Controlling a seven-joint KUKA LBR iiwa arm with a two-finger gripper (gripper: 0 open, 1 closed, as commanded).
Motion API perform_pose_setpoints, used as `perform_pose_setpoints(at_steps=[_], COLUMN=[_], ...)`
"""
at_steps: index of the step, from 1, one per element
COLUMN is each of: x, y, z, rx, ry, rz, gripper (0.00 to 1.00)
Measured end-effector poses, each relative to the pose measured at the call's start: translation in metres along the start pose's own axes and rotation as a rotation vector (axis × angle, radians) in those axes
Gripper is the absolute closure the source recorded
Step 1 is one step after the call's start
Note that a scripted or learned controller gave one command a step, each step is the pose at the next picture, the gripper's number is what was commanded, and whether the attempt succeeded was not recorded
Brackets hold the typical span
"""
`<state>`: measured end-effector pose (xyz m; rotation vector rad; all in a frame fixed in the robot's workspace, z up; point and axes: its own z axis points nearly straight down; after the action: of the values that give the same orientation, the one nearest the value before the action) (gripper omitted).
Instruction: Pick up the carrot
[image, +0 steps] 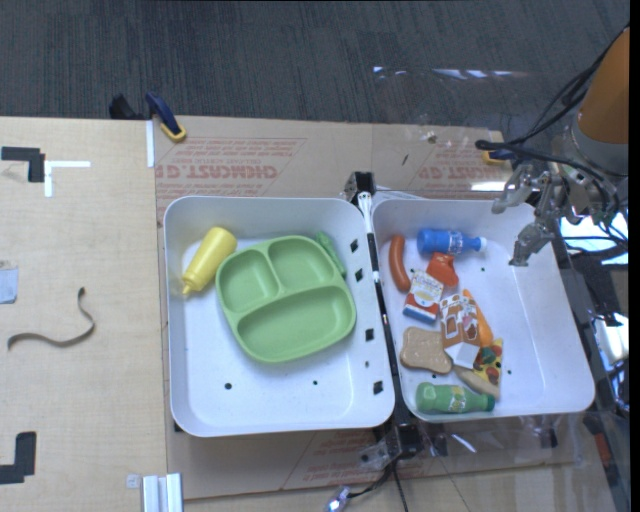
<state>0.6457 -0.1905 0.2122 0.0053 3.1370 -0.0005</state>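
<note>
Carrot (483, 325): lies in right bin, lengthwise away from camera, left and nearer than claw.
Claw (538, 222): released, holding nothing.

The bench (80, 250) bears two white bins (270, 400) – on cardboard (260, 165) – plus a dark cable (55, 335).

Coming in at the right edge, there's the arm (606, 95), and what a splash of colour: a broad orange band, rounded and smooth, catching the eye straight away. Below it the wrist goes grey and metallic, a busy cluster of brackets and small fittings. Black cables loop off it, curving up and away to the left, one ending in a small orange-tipped plug. The gripper (537, 222) hangs beneath, slim and silvery, with pale highlights on thin, angular metal parts. Details blur in the tangle.
</note>
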Motion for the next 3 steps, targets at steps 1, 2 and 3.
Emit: perform_pose_setpoints(at_steps=[1,2,3], x=[0.044,0.127,0.157], y=[-0.032,-0.031,0.032], z=[0.118,0.105,0.097], rx=[0.0,-0.001,-0.002], ry=[-0.002,0.001,0.002], rz=[-0.136,-0.289,-0.208], gripper=[0.0,0.0,0.0])
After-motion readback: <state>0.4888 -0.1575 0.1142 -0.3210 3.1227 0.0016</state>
